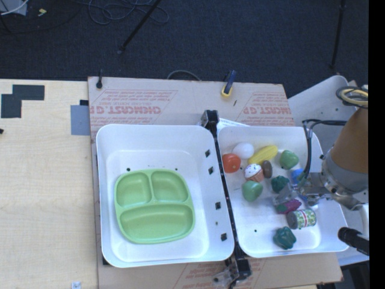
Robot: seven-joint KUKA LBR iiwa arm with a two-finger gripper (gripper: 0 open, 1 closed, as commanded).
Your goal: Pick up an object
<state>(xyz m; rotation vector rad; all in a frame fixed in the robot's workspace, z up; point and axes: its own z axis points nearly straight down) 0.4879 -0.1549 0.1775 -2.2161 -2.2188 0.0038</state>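
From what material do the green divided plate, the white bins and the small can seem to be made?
The green divided three-compartment plate looks like moulded plastic: uniform colour, soft sheen, rounded edges. The two shallow white bins also look like plastic, smooth and slightly glossy. The small cylindrical can seems to be metal or a plastic toy; the picture leaves it open.

Dark blue carpet (240,35) strewn with black cables (114,5) lies beyond a light wooden bench (42,191) under cardboard sheeting (150,104).

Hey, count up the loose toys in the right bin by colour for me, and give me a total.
Green: 4
White: 1
Yellow: 1
Red-orange: 1
Other or mixed colours: 5
Total: 12, roughly, since some overlap near the gripper.
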